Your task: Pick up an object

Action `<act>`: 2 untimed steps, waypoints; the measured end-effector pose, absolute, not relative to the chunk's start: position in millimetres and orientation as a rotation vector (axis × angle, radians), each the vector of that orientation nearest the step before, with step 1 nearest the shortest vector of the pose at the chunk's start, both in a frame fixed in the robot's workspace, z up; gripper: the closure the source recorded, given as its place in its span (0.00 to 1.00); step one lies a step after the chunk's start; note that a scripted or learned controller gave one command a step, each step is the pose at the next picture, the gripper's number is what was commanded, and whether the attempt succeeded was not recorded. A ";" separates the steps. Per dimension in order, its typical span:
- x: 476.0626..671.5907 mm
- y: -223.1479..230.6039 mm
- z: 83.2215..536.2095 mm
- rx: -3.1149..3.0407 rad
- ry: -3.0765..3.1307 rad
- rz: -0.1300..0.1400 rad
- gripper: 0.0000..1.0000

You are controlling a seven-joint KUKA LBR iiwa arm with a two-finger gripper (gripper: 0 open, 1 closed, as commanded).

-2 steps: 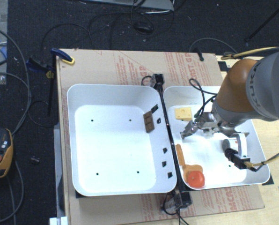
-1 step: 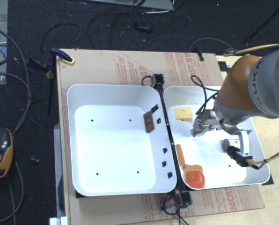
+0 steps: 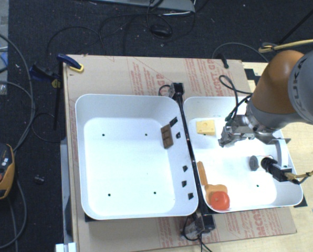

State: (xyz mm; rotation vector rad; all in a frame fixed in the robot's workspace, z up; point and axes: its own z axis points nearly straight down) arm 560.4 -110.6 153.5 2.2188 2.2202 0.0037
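In the right bin [image 3: 282,198], the arm [image 3: 288,88] enters from three o'clock; its gripper [image 3: 231,136] hangs beside the yellow cheese block [image 3: 206,127], grip state unreadable. At six o'clock lie a red tomato [image 3: 219,199], then a grey lump [image 3: 253,163].

Left bin [image 3: 93,140]: floor almost all open, wide room to come down anywhere in the middle. Only obstacle a small brown block [image 3: 167,136] leaning on its right wall.

Right bin [image 3: 288,201]: tighter. Arm [image 3: 288,91] hangs over the upper right part and covers that corner; gripper [image 3: 231,136] sits just right of the yellow cheese-like block [image 3: 206,127]. Dark grey object [image 3: 253,163] near the right wall beside a black piece on the arm. Orange-handled tool [image 3: 202,175] and red ball [image 3: 219,199] crowd the lower left corner against the divider [image 3: 188,140]. Bare floor in the centre and lower right.
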 end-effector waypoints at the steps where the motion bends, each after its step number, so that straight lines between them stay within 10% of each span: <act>1: 563.8 -100.4 207.1 2.218 2.220 0.005 1.00; 2: 564.6 -100.4 253.3 2.219 2.220 0.004 1.00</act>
